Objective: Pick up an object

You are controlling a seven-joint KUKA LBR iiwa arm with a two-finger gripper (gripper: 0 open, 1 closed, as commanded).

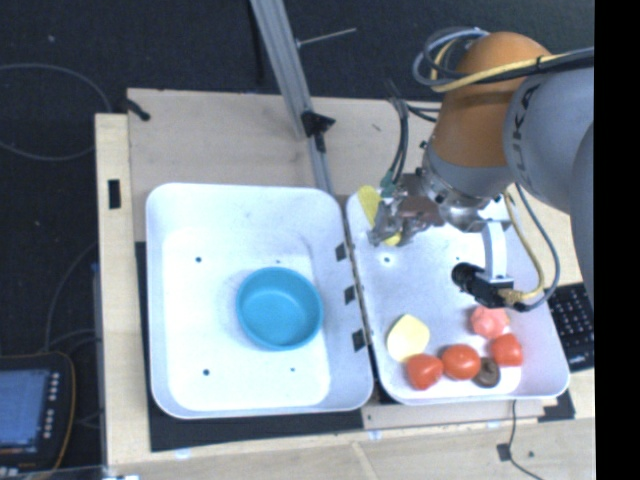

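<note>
While the grey arm with its orange band [490, 98] reaches in from the right, its two-finger gripper [392, 226] sits low over the far corner of the right-hand shallow white bin [440, 268], right at a yellow banana-like piece [370, 204] by the bin's rim. Whether it has hold of that piece, I cannot tell. Likely this is a grasp attempt at a crowded edge. Other candidates cluster at the near side: a pale yellow lump [407, 334], three red tomato-like pieces [460, 361], a pink piece [489, 320]. A round blue bowl [279, 308] sits in the left white bin [200, 228].
</note>
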